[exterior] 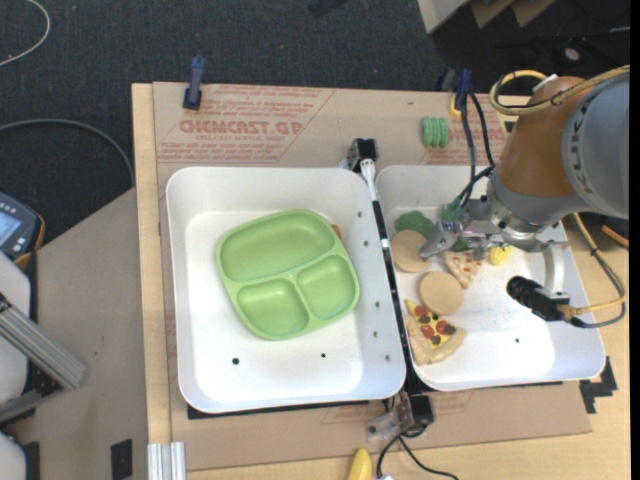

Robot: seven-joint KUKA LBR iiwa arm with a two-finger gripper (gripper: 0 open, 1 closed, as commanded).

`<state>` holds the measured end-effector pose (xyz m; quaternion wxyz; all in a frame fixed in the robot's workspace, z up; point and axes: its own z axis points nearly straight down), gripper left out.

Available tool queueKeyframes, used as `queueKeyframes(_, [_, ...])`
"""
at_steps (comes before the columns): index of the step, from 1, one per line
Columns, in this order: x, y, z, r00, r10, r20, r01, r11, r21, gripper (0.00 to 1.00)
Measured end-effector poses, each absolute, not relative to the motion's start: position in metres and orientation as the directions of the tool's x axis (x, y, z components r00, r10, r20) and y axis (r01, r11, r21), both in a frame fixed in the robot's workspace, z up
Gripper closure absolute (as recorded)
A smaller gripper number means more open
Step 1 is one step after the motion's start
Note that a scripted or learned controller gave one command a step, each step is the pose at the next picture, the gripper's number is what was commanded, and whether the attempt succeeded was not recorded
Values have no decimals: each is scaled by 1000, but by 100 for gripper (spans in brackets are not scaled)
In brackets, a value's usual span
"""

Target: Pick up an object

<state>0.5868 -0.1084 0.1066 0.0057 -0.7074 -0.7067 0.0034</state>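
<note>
The right bin holds several toy foods. A tan round cookie lies near its left wall, and a second tan disc sits below it. A pizza slice with red toppings rests in the front left corner. A smaller pale slice, a yellow piece and a dark green piece lie around my gripper. The gripper hangs low over the bin's upper middle, just right of the first cookie. Nothing shows between its fingertips.
The left bin carries a green divided plate. A ribbed green block lies on the cardboard behind the right bin. Blue clamps stand at the board's back edge. The arm covers the right bin's back right.
</note>
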Motion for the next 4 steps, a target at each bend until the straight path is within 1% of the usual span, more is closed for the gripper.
queueKeyframes(1, [552, -193, 231, 5, 1000, -4, 1000, -5, 5, 0])
queueKeyframes(2, [474, -198, 78, 6, 1000, 6, 1000, -6, -12, 0])
queueKeyframes(3, [563, -158, 85, -6, 1000, -2, 1000, 6, 6, 0])
queueKeyframes(4, [496, -114, 84, 0, 1000, 4, 1000, 0, -6, 0])
